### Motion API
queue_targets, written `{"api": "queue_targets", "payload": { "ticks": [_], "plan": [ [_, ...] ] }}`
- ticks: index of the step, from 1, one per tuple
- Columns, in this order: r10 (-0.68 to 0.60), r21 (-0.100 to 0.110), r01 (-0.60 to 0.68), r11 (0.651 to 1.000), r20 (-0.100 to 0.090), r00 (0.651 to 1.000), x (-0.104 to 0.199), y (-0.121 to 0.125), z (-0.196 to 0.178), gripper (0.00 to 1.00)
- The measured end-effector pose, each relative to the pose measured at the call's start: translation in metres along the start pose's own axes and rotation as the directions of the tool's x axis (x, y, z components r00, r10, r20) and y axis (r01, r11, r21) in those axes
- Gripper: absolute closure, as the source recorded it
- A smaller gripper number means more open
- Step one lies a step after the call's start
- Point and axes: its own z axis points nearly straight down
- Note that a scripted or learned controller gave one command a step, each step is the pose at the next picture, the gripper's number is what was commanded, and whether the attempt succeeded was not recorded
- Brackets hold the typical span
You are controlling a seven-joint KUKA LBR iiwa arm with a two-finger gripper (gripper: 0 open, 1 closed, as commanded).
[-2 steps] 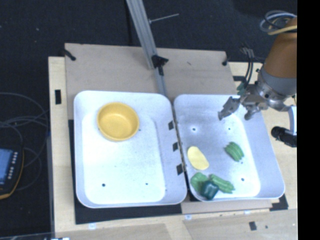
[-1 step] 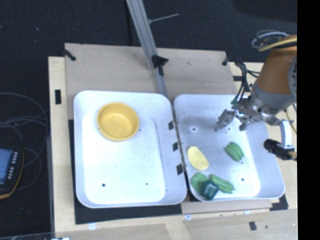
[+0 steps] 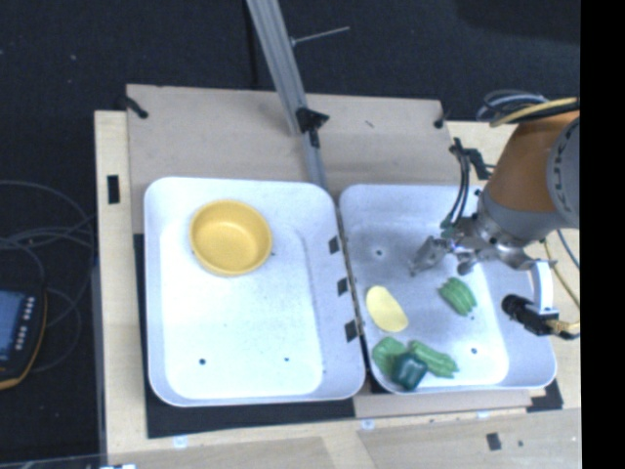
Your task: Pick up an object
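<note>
- The green object (image 3: 457, 295) lies loose on the floor of the right bin (image 3: 391, 213), just below the gripper (image 3: 441, 257), so it looks the likeliest thing to pick.
- The gripper hangs low with its fingers spread and nothing between them, seemingly poised for a grasp.
- The pale yellow piece (image 3: 387, 309) and the green cluster (image 3: 412, 359) lie nearer the front wall.
- The yellow bowl (image 3: 230, 236) sits well apart in the left bin (image 3: 176, 291).

A: Surroundings?
B: Dark floor (image 3: 117, 27) all around, light wooden table (image 3: 215, 135) on it.
A: Anything else?
B: Metal pole (image 3: 278, 52) slanting from the top, loose cables (image 3: 49, 233) on the left, a handheld screen (image 3: 18, 325) at the left edge.
</note>
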Motion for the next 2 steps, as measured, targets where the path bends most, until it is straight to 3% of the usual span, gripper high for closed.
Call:
{"api": "queue_targets", "payload": {
  "ticks": [1, 2],
  "plan": [
    [0.0, -0.006, 0.0, 1.0, -0.001, 1.0, 0.0, 0.002, -0.013, 1.0],
    [-0.001, -0.01, 0.001, 1.0, 0.001, 1.0, -0.004, 0.001, -0.076, 1.0]
  ]
}}
